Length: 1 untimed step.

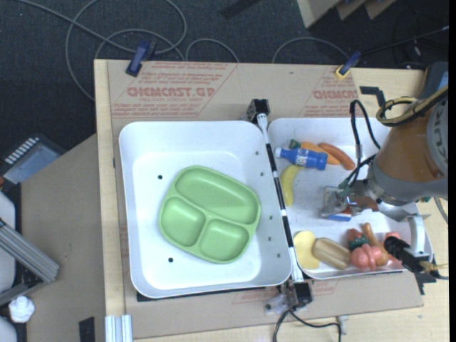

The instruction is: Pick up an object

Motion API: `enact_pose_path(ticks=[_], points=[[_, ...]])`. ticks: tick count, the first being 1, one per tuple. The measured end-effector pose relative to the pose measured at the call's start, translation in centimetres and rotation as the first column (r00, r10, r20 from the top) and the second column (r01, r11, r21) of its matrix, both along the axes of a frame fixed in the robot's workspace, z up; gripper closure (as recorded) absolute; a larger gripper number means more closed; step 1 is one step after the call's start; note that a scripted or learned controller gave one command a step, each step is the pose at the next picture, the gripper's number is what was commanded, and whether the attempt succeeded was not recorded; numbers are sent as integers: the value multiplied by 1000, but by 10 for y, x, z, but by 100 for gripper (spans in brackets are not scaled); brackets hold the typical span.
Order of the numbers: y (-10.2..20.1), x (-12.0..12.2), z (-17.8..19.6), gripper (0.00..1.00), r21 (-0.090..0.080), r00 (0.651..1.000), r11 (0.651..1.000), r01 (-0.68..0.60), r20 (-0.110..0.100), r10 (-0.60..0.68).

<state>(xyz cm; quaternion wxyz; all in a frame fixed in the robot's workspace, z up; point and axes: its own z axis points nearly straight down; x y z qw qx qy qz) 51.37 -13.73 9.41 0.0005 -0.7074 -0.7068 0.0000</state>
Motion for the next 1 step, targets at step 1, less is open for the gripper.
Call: enact_pose_path(ticks=[1], points=[[97,47,91,100,1,1000,1000,-3,2,3]])
